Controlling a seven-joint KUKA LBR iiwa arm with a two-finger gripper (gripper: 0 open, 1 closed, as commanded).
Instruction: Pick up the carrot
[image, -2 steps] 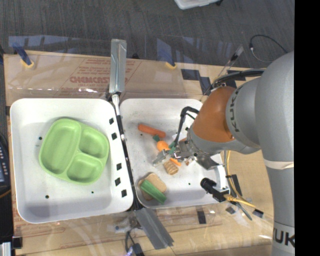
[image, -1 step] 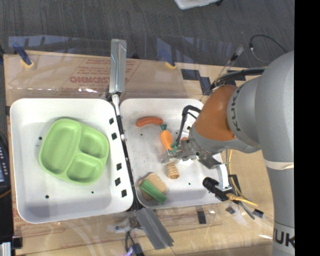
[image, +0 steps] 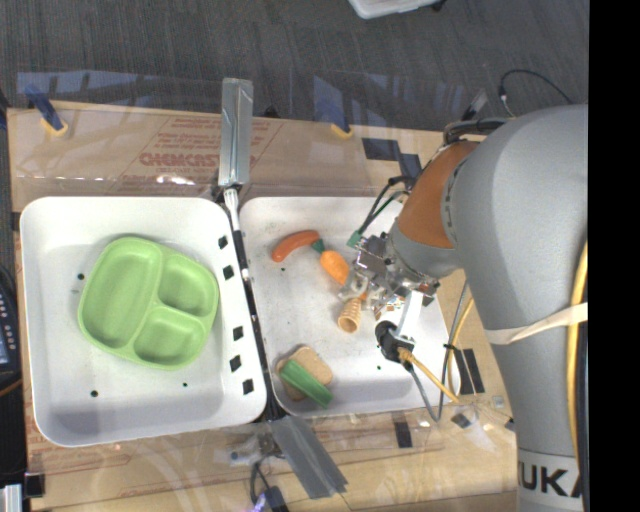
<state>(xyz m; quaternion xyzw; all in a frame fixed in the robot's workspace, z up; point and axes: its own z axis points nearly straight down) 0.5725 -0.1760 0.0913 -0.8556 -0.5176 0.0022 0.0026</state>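
Note:
The carrot is a short orange piece with a green top pointing up-left, and it lies in the upper middle of the right bin. My gripper hangs low over the bin just to the right of the carrot, close to its thick end. From above, the wrist and its cables hide the gripper's tips. I see nothing lifted off the bin floor.
A red-orange sausage lies just left of the carrot's green top. A tan cone sits below the gripper. A green piece on a bread slice is at the bin's front. The left bin holds a green divided plate.

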